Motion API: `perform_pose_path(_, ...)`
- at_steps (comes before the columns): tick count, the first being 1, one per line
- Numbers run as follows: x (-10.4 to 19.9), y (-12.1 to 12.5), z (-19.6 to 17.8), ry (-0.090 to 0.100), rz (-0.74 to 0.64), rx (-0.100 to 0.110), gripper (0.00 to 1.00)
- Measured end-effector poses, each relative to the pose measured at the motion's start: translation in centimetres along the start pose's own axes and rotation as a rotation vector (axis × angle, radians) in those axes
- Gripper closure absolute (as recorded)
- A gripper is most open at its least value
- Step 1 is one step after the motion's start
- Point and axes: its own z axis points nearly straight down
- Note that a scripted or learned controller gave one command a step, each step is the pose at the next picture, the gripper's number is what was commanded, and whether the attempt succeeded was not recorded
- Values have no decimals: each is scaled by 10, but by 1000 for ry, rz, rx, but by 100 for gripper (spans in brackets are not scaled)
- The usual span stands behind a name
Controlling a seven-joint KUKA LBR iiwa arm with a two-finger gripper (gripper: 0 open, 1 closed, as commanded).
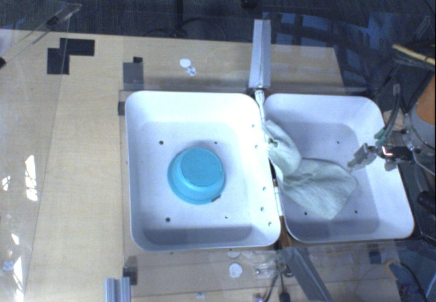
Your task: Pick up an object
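A blue bowl [197, 175] lies upside down near the middle of the left bin [146, 229]. A pale grey cloth [310, 185] lies crumpled in the right bin [381, 225], with one end draped up against the rim between the two bins. My gripper [366, 155] hangs over the right side of the right bin, just right of the cloth's upper right corner and slightly above it. Nothing can be seen held in it.
The arm's orange band [426, 108] and cables sit at the right edge. A metal bracket [260, 55] stands behind the seam between the bins. The wooden bench [68, 178] stretches to the left, and small clamps [235, 270] sit at the front.
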Motion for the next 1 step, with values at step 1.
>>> perform_pose_path(1,37,51,112,-1,-23,-4,0)
